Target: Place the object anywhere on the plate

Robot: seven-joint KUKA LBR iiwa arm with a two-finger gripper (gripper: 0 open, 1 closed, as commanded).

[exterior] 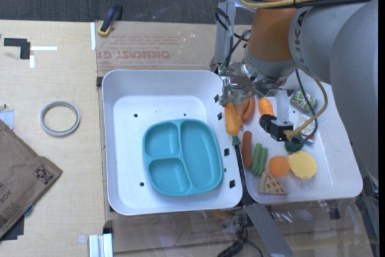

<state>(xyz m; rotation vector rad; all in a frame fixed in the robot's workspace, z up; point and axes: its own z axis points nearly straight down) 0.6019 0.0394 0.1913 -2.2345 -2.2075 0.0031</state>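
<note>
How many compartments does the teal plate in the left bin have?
3. The teal plate has a small compartment at upper left, another small one at lower left, and one long compartment along its right side. None looks hidden.

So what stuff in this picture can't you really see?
- Gripper: the arm's wrist hides whether the fingers are open or shut.
- Right bin: the arm covers its back part.
- Toy food: the pieces are small and overlap, so some are hard to name.
- Cardboard box: cut off by the left edge.
</note>
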